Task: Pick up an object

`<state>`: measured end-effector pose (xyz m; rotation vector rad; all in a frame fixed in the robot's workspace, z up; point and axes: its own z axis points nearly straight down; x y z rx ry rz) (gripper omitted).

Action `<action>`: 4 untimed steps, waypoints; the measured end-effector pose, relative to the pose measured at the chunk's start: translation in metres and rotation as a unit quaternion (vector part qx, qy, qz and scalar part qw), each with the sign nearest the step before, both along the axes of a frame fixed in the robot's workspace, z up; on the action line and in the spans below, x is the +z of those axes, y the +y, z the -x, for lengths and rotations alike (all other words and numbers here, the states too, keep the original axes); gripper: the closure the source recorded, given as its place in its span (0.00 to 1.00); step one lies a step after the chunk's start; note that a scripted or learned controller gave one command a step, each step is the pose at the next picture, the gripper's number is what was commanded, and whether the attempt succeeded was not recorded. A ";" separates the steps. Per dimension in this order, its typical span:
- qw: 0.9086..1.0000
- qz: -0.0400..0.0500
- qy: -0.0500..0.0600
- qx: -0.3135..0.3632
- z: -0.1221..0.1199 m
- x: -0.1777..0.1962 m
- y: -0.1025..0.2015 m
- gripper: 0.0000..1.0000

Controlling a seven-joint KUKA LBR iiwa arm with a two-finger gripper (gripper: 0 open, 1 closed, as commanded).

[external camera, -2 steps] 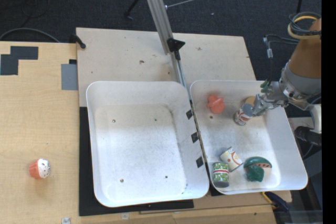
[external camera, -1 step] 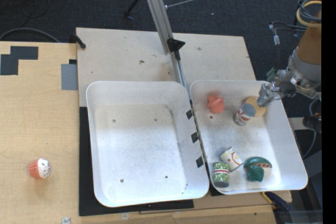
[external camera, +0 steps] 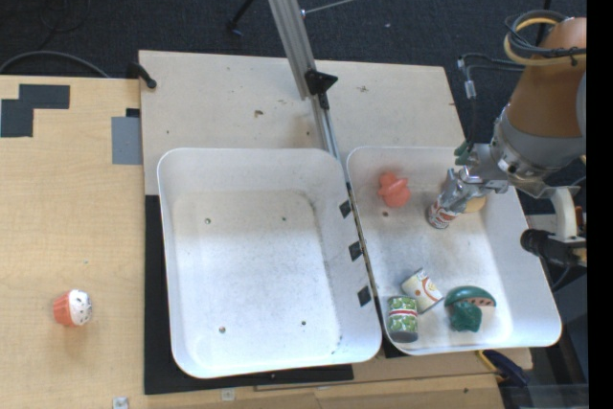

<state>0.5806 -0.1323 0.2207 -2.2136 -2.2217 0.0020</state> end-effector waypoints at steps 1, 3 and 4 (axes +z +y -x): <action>1.000 0.000 0.000 0.000 0.016 -0.009 0.047 1.00; 1.000 0.000 0.000 0.000 0.048 0.000 0.141 1.00; 1.000 0.000 0.001 0.000 0.067 0.014 0.190 1.00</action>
